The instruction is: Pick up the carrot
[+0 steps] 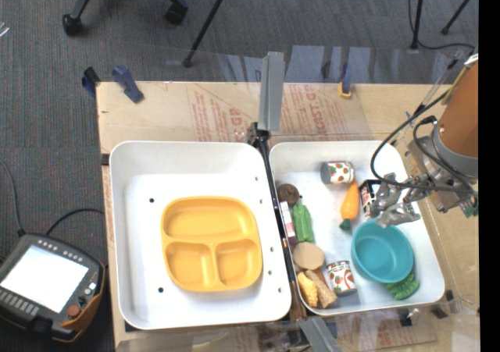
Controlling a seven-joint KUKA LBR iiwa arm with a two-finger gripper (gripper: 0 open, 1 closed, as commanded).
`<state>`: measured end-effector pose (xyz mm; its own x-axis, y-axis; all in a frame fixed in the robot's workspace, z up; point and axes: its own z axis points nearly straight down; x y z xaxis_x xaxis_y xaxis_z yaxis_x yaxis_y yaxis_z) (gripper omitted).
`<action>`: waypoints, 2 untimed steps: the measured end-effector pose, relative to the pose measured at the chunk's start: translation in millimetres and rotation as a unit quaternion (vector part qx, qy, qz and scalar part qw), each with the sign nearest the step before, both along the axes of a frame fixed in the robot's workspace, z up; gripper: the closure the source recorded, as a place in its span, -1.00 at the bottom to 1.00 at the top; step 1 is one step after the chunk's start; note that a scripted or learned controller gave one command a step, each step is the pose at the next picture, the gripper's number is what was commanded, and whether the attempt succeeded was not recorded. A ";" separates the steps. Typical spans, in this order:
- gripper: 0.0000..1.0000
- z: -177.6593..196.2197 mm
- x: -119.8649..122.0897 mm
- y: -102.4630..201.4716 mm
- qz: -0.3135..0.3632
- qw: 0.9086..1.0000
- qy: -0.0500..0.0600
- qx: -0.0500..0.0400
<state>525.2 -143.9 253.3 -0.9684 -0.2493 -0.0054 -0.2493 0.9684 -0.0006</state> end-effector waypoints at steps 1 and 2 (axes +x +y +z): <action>1.00 108.9 -11.2 -22.3 0.061 0.998 -0.001 -0.001; 1.00 21.4 -42.1 -53.5 0.111 0.994 0.007 0.003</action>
